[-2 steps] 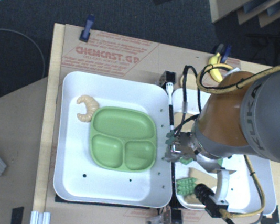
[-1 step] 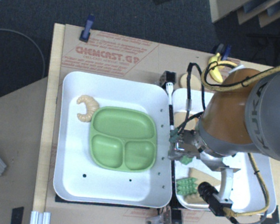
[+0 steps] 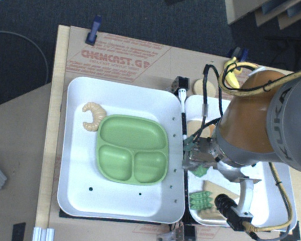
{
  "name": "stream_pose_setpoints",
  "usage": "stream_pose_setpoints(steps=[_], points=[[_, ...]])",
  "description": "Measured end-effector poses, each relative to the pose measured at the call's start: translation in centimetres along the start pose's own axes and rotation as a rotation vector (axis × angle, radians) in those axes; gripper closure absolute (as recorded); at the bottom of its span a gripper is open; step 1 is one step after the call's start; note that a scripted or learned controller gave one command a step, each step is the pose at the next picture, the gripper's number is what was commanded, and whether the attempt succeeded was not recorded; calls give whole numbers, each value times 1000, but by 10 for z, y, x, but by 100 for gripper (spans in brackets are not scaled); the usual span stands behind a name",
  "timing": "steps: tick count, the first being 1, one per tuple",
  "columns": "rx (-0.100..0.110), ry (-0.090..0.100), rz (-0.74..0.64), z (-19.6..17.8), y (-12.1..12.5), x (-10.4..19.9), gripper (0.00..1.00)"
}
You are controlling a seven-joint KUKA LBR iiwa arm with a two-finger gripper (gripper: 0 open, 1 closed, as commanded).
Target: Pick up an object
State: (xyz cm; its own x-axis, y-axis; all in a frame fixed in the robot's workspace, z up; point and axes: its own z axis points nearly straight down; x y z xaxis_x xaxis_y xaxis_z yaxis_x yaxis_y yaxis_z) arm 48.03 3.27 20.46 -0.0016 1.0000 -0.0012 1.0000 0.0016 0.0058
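The arm's tool [image 3: 197, 164] hangs low in the right bin [image 3: 273, 209], just above a green toy [image 3: 201, 200]. It looks light and knobbly; grip across its middle.

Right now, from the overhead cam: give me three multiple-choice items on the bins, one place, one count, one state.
1. Where is the croissant?
A. left bin, beside the tray
B. right bin
C. on the floor

2. How many compartments has the green tray?
A. two
B. three
C. five

3. How does the tray lie in the left bin?
A. flipped over
B. on edge
C. flat, open side up

Key: 1 A, it touches the tray's upper-left corner. 2 B, one large and two small. 3 C, the dividers show.
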Motion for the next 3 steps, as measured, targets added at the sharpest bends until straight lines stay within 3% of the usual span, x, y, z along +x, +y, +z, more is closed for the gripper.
stream_pose_setpoints(steps=[1,2,3], points=[[2,3,-3,-30,0,35,100],[-9,5,-2,-149,2,43,100],[3,0,0,-153,1,42,100]])
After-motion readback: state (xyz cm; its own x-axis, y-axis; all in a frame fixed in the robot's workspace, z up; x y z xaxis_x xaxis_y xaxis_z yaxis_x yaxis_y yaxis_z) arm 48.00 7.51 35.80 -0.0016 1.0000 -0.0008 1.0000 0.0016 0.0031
